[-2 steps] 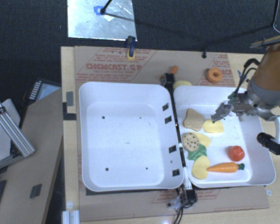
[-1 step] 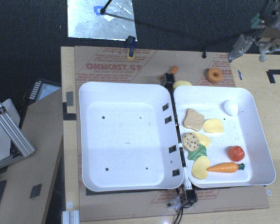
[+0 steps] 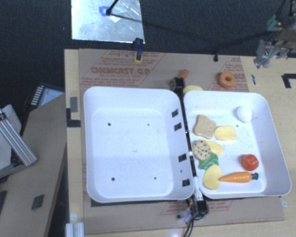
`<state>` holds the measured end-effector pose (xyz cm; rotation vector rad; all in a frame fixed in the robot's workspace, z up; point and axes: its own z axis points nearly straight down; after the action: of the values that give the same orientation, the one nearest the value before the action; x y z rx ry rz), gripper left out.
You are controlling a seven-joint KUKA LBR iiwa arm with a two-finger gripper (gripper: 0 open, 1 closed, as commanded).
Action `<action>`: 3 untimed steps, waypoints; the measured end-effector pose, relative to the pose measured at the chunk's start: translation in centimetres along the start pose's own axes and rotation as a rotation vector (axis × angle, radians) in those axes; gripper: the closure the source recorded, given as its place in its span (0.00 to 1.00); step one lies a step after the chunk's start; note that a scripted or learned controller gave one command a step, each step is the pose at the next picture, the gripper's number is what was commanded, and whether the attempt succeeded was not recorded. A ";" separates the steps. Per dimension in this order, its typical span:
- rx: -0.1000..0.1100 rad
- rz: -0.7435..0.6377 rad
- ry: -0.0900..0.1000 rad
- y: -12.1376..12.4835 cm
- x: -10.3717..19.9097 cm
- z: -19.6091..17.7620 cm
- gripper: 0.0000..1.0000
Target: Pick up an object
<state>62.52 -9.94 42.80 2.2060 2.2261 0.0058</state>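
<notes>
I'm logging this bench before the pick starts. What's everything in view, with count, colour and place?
bins: 2, white, side by side on bench
bread: 1, tan, right bin
cookie: 1, speckled brown, right bin
egg: 1, white, right bin, far corner
tomato: 1, red, right bin
carrot: 1, orange, right bin, near edge
yellow pieces: several, right bin
donut: 1, orange-brown, bench behind right bin
gripper: 1, grey, upper right, beyond the bins

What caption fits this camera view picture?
Toy food fills the right bin while the robot's hand hovers above its far corner.
</notes>
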 end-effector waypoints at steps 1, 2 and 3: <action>-0.003 0.000 0.004 -9.8 3.8 -11.2 1.00; 0.004 0.005 0.002 -9.5 3.6 -10.6 0.00; 0.000 0.001 0.001 -9.4 3.6 -11.8 1.00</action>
<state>52.97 -6.41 54.51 2.2075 2.2255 0.0071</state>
